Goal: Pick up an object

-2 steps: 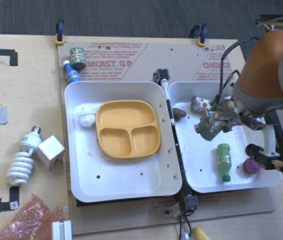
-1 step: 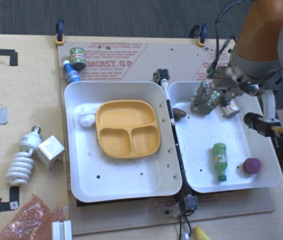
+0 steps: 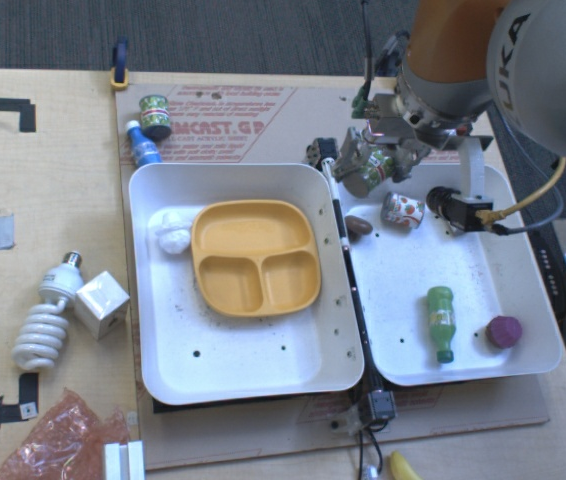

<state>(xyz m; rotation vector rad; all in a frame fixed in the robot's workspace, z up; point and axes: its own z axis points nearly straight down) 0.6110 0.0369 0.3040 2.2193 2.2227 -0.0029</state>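
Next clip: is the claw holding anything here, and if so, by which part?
It appears so: a small green-labelled can sits tilted between the fingers of the claw, above the right bin's far left corner. Exactly where the fingers grip it cannot be told.

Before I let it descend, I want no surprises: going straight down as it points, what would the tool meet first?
Probably the green-labelled can seen right at the tool, over the right bin's top-left corner. Depth is unclear from this slanted view.
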